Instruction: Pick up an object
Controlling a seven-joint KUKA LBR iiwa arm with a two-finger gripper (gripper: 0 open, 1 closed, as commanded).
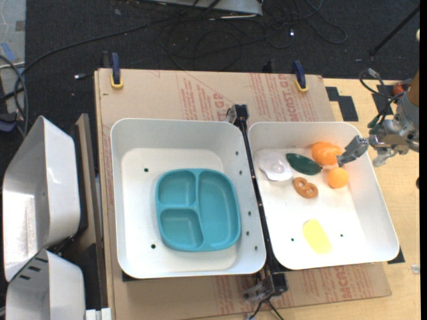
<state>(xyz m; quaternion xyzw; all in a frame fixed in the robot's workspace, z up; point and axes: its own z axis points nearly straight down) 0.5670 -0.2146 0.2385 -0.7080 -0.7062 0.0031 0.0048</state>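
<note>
Nearest you, the right bin has a pale yellow oblong piece lying flat near its front, well apart from the rest.

Left bin holds a teal divided plate, three compartments, sitting flat roughly mid-bin. Nothing in its compartments.

Moving back in the right bin you've got a cluster:
- brown pretzel-shaped piece, just beside the small orange ball but apart from it
- white rounded piece toward the bin's left wall
- dark green leaf-shaped piece, touching or overlapping the white one on its right edge
- larger orange fruit behind the ball, at the green piece's far end

Gripper comes in from the right over the bin's right rim, tilted; one finger reaches down-left and sits right against the larger orange fruit. You can't tell from this angle whether it's open or closed, and nothing is visibly between the fingers, so don't count it as a grasp. All the candidate objects look like they're resting on the bin floor.

Further back: both bins sit on a cardboard sheet on the counter, with a yellow clamp and a blue clamp on its far edge. Cables on the dark floor beyond.
</note>
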